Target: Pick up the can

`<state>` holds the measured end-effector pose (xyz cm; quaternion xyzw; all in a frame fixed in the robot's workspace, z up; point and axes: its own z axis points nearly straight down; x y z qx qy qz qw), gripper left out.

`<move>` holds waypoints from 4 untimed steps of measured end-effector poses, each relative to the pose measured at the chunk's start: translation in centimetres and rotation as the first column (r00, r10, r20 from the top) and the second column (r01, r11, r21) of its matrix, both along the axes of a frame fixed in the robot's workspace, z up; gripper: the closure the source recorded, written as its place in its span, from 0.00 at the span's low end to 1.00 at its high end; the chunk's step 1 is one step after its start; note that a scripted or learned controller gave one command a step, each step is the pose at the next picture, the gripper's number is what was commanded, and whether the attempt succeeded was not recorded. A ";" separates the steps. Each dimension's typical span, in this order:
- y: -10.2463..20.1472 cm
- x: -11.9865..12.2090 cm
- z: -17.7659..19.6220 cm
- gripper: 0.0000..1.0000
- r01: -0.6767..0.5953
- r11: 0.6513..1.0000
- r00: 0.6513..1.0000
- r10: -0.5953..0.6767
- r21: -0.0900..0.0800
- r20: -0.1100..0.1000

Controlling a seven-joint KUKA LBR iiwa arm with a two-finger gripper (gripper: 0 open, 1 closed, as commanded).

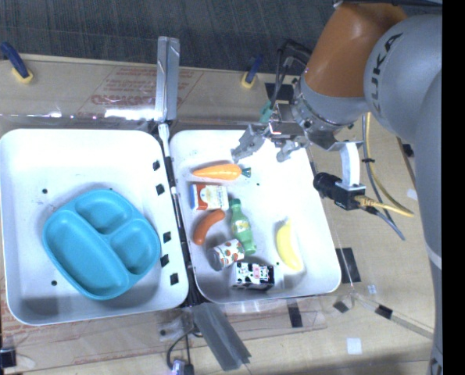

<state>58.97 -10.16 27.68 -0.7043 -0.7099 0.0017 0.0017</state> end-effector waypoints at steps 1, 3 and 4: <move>0.9 -7.5 -11.3 0.00 -0.088 0.996 0.996 0.088 0.001 0.000; 17.4 -6.3 -8.6 0.00 -0.044 0.999 0.999 0.044 0.000 -0.002; 13.5 -7.2 1.4 0.00 0.163 0.987 0.987 -0.163 0.000 0.003</move>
